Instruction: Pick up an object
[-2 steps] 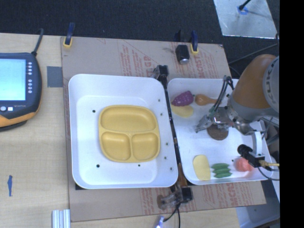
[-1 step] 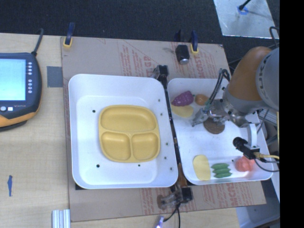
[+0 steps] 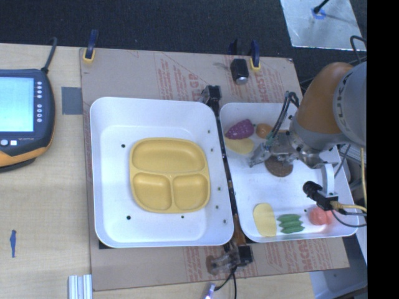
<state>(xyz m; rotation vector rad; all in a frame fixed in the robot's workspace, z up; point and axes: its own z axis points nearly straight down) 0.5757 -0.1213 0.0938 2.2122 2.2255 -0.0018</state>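
Note:
The right bin point(image 3: 277, 195) holds several small items. A purple piece point(image 3: 240, 129), a small orange ball point(image 3: 264, 130) and a yellow piece point(image 3: 239, 146) lie at its far left. A brown round piece point(image 3: 280, 169) sits mid-bin. Along the near edge lie a pale yellow piece point(image 3: 264, 219), a green piece point(image 3: 290, 223) and a red piece point(image 3: 320, 216). My gripper point(image 3: 272, 154) hangs low over the middle of this bin, right above the brown piece and just right of the yellow one. The wrist hides its tips.
The left bin point(image 3: 112, 167) holds a yellow divided tray point(image 3: 169, 174). A teach pendant point(image 3: 22, 114) lies on the bench at far left. My arm's orange band point(image 3: 321, 98) and cabling point(image 3: 321, 197) cover the right bin's right side.

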